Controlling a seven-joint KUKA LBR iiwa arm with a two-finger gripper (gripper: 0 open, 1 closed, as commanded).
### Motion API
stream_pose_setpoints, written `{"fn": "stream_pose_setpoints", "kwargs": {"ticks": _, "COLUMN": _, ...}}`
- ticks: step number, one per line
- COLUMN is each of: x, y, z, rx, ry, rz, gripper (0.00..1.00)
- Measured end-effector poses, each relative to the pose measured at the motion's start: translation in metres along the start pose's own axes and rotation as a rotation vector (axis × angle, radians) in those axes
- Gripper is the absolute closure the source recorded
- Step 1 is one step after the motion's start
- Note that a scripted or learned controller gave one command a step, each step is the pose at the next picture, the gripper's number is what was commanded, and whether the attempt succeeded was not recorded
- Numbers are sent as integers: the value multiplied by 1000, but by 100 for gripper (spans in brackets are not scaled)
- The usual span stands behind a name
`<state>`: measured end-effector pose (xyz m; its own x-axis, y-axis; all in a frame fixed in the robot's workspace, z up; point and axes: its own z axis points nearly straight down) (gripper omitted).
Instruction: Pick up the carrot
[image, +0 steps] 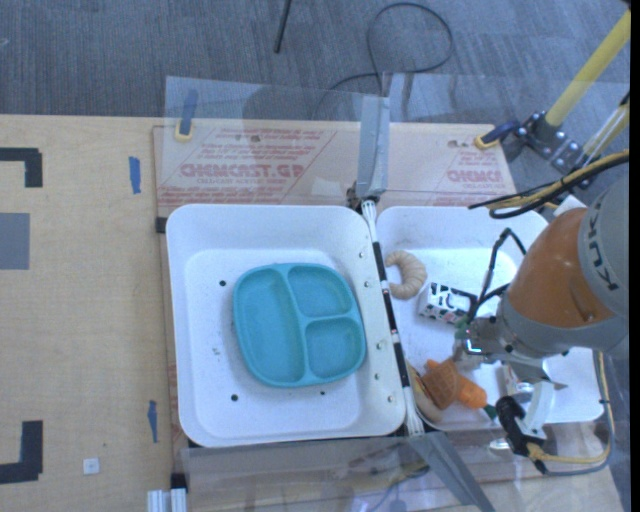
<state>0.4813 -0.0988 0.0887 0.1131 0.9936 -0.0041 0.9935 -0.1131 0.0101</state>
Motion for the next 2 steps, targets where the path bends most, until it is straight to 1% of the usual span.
{"fn": "stream_pose_setpoints", "kwargs": {"ticks": 1, "x": 6, "y": 1, "z": 0, "rx": -2, "ry": 2, "rz": 259, "gripper": 100}}
{"fn": "stream_pose_setpoints", "kwargs": {"ticks": 2, "x": 4, "y": 1, "z": -9, "rx": -2, "ry": 0, "rz": 262, "gripper": 100}}
